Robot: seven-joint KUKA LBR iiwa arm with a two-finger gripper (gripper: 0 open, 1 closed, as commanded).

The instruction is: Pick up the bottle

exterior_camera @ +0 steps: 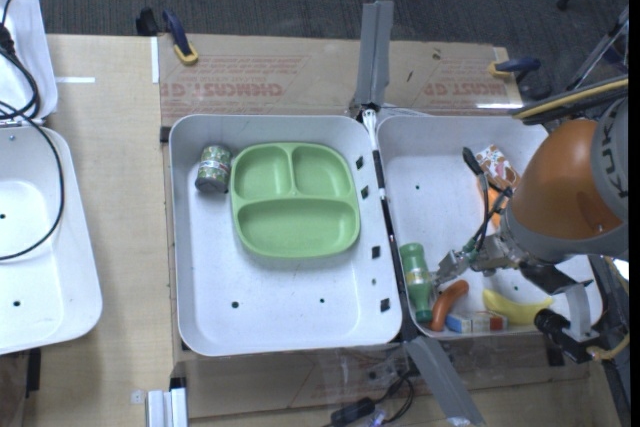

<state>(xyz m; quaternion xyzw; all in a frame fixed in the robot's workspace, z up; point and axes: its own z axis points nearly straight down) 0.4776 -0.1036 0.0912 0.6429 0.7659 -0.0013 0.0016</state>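
A green bottle (414, 271) lies along the left wall of the right bin (430, 165), near its front corner. My gripper (456, 264) hangs low just to the right of the bottle, with a small gap between them. The grey arm with its orange band (565, 180) reaches in from the right and covers the right part of that bin. Nothing shows held in the gripper.
An orange sausage-shaped toy (449, 299), a yellow banana (515, 305) and a small box (478, 322) crowd the right bin's front. A snack packet (494, 165) lies further back. The left bin (200, 295) bears a green divided plate (295, 199) and a small can (213, 169).
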